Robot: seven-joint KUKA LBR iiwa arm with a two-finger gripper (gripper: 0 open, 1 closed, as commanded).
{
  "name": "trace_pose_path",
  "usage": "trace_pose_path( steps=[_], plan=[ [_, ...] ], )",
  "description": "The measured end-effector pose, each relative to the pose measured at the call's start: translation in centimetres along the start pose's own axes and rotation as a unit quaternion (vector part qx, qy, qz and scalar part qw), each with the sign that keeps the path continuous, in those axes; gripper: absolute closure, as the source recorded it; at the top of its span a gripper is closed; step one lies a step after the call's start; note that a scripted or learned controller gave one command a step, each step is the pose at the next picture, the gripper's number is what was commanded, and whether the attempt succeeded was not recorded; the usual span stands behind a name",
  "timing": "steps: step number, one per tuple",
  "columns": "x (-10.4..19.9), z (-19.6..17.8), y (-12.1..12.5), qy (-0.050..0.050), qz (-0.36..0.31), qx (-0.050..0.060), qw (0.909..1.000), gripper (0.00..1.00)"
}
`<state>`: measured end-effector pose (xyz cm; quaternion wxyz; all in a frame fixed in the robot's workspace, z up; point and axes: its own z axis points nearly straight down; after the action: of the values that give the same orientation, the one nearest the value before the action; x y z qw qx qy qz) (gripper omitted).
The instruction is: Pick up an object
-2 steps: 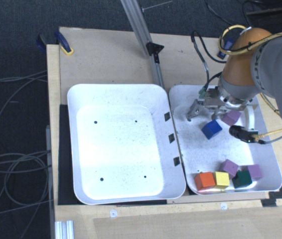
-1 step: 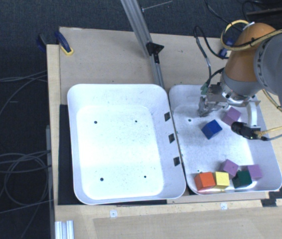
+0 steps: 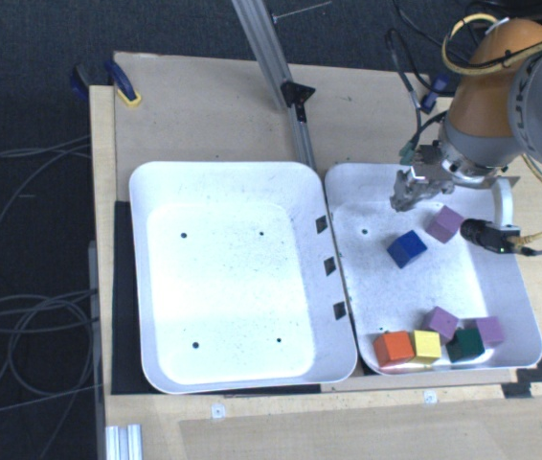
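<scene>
The claw (image 3: 411, 192), grip state unclear, hangs near the right bin's (image 3: 348, 257) far rim, above the blue cube (image 3: 407, 249).

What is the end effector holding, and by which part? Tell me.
Nothing that the view shows. The end effector hangs over the right bin near its far edge, with no block between its fingers. The blue block and the nearest purple block lie apart from it.

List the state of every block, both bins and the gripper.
gripper: hovering over right bin's far end, holding nothing visible
blue block: loose, mid right bin
purple block near gripper: loose, tilted
orange, yellow, green blocks and two purple blocks: clustered at near edge
right bin: holds all blocks
left bin: bare white floor
</scene>
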<state>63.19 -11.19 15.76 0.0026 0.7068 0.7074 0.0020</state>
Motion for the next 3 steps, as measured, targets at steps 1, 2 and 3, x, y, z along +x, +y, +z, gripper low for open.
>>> trace_pose_path(
  steps=[1,2,3],
  plan=[
    [-0.6,-6.1,0.8,-0.001,0.0,-0.001,1.0,1.0],
    [-1.2,-11.1,0.3,0.0,0.0,-0.001,1.0,1.0],
    [4.3,-10.0,-0.6,0.002,-0.003,0.004,1.0,1.0]
  ],
)
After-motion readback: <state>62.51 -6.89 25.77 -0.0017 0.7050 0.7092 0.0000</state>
